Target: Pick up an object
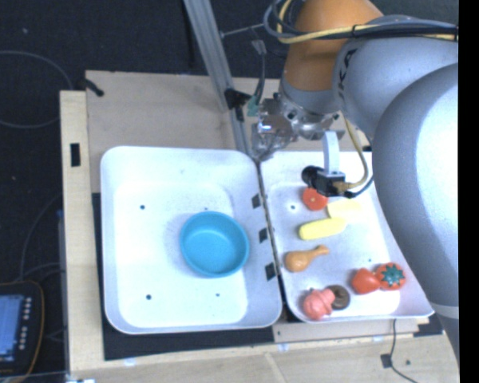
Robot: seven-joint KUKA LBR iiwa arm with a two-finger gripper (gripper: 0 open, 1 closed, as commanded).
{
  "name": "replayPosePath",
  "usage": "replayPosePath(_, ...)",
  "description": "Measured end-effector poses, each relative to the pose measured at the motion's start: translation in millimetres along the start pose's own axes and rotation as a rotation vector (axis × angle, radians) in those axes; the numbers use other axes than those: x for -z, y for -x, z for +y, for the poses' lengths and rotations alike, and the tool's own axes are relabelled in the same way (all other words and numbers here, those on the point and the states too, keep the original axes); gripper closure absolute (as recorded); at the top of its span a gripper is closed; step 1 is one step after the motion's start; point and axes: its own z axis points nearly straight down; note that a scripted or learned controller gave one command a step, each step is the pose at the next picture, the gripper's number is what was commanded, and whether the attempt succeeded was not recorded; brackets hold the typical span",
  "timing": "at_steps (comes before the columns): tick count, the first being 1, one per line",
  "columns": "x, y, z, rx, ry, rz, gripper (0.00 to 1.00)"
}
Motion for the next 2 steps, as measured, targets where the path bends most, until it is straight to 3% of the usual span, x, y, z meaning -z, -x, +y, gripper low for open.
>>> replayPosePath(1,7.6,-42.2,14.3,0.001,-0.001,0.001,1.00)
replayPosePath(2,15.6,-64.6,12.2,-0.001,0.000,-0.002,1.00)
